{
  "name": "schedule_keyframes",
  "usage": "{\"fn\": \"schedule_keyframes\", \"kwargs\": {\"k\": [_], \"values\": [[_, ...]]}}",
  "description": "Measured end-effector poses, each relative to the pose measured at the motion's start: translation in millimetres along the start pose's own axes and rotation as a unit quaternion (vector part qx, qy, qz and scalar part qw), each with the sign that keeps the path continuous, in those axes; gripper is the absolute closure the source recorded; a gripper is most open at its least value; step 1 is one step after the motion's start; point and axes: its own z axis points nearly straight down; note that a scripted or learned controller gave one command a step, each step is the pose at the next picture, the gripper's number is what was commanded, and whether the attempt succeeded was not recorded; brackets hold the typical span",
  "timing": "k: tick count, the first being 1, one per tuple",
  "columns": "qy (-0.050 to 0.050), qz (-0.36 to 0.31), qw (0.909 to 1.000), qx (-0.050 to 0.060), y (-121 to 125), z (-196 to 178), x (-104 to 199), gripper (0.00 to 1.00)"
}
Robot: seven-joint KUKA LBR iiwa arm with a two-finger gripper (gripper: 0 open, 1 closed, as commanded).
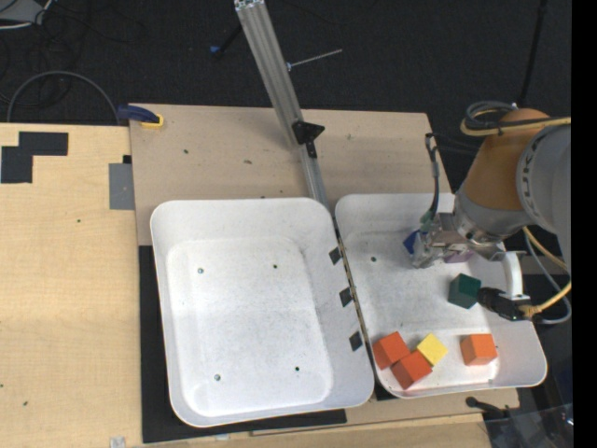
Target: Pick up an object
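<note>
The right bin (382, 222) holds several blocks. A dark green block (464, 291) lies near its right side. Along the front lie two red-orange blocks (401, 359), a yellow block (432, 349) and an orange block (478, 348). A small blue object (411, 242) sits just left of my gripper (431, 252), which is low over the bin's upper middle. The gripper's metal body hides its fingers. I cannot tell whether the blue object touches the gripper.
The left bin (247, 306) lies beside the right one, with black clips (345, 295) along the shared edge. A slanted aluminium rail (275, 73) rises behind the bins. Cables (518, 301) hang at the arm's right side.
</note>
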Motion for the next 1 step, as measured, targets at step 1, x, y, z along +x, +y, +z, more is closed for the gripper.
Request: {"fn": "schedule_keyframes", "kwargs": {"k": [1], "values": [[0.0,0.0,1.0,0.0,-0.2,0.5,-0.1,0.0]]}}
